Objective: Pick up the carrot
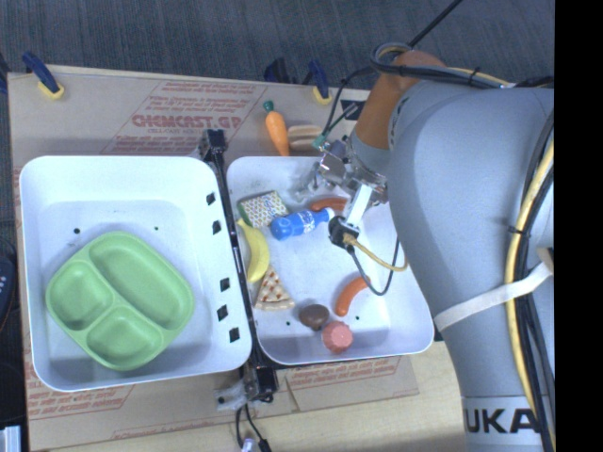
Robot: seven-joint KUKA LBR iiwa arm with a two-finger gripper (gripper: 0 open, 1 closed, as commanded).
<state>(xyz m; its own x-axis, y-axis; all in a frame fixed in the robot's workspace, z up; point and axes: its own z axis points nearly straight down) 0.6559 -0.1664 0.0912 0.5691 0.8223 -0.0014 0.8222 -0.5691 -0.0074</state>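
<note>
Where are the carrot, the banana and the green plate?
carrot [276, 133]: camera view, middle of its orange body.
banana [255, 251]: camera view, middle of its curve.
green plate [120, 298]: camera view, central ridge between compartments.

Premises: robotics test laboratory. Evidence: large grey industrial arm [471, 205] over brown cardboard-covered bench [141, 111]; two shallow white plastic bins [38, 252]; blue spring clamps [42, 73]; toy food.

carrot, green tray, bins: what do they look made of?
Carrot: looks like molded plastic toy food, smooth even orange with a small green cap; could be rubbery.
Green tray: likely matte plastic, a uniform pale green with soft rounded compartment walls.
Bins: seemingly thin formed white plastic, slightly glossy, with rounded corners and rims.
</note>
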